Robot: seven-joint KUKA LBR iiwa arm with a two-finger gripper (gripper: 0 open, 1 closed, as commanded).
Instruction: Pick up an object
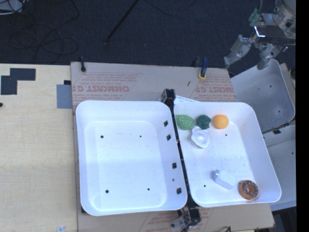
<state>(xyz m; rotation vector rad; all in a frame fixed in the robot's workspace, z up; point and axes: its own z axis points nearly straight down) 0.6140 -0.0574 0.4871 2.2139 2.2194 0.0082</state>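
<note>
Task status: not started as far as the view shows; judged at the approach stage.

End effector (251,52): parked high at upper right, well apart from the right bin (263,144) and outside its rim. Two fingers visibly spread, one angled left and one angled right, with open space between. Nothing gripped.

Candidate objects, all resting inside the right bin:
- Orange ball (220,122): near the far wall, closest of the set to the end effector.
- Dark green object (203,122): just beside the orange ball, on the side toward the divider.
- Light green object (184,122): next in the same row, near the divider between bins.
- White crumpled object (201,138): touching or nearly touching the dark green object, on its near side.
- Grey block (223,180): toward the near wall of the right bin.
- Brown ring-shaped object (248,190): just beside the grey block, in the near corner.

Left bin (82,153): no objects seen inside.

Remaining steps, as judged: select one object, travel over the right bin, descend, close on the object, lift clear. Isolated items such as the orange ball or the brown ring-shaped object likely easier than the clustered green and white trio.
</note>
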